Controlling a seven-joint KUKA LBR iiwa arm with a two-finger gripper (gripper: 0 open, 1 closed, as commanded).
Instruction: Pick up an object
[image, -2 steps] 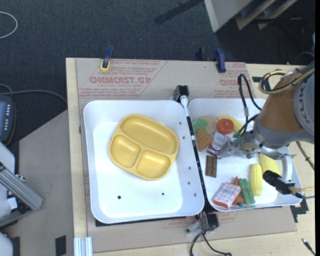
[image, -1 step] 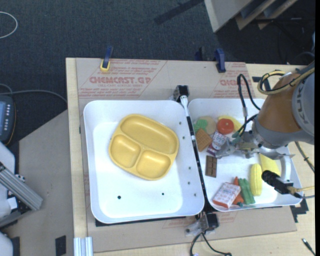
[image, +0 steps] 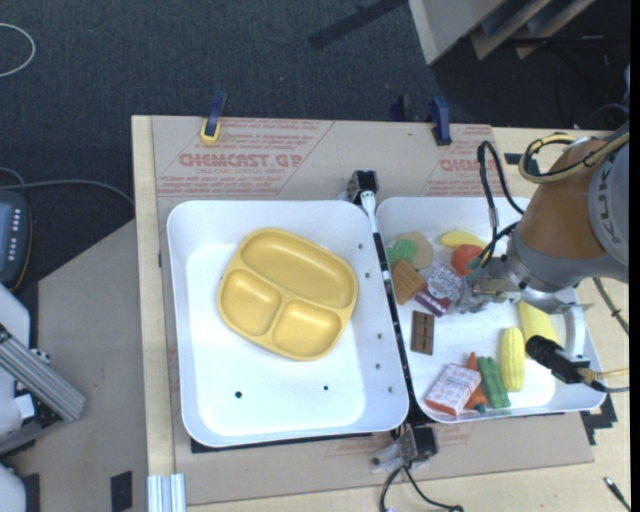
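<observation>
Gripper (image: 478, 292): low in the right bin (image: 470, 210), middle, grip unclear
Yellow tray (image: 288, 293): left bin (image: 200, 330), toward its far edge

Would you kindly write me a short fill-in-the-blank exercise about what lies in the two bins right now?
1. The divided plate in the left bin is coloured ____.
2. That plate has ____ compartments.
3. The corn cob lies in the ____ bin.
4. The end effector hangs over the ____ bin.

Missing words: yellow; three; right; right
</observation>
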